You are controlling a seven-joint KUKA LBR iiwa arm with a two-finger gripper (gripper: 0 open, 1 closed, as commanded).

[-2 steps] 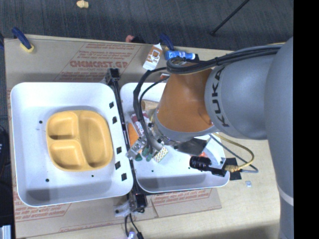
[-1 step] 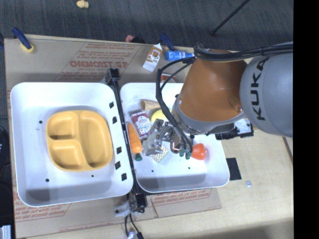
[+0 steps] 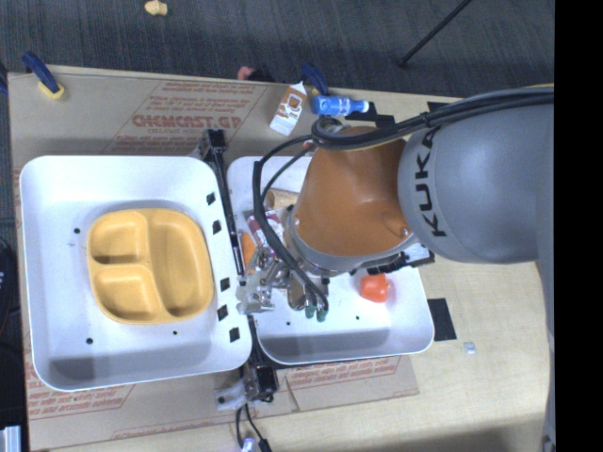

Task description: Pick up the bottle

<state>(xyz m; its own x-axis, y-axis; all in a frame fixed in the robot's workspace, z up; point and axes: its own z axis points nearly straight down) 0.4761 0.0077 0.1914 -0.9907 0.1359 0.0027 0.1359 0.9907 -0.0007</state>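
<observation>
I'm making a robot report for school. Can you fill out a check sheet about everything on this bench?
Surface: cardboard-covered bench bearing a left white bin and a right white bin.
Job's things: bottle not identifiable; the arm covers much of the right bin.
Clutter: yellow divided tray in the left bin; orange-red object in the right bin.
Grippers: gripper low over the right bin; grasp unclear.
Cables: black cables along the arm.
Surroundings: dark floor; blue clamps at the bench edge.

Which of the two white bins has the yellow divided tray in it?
The left bin: the yellow tray with three compartments lies in it. The right bin sits under the arm and holds a small orange-red object.
</observation>
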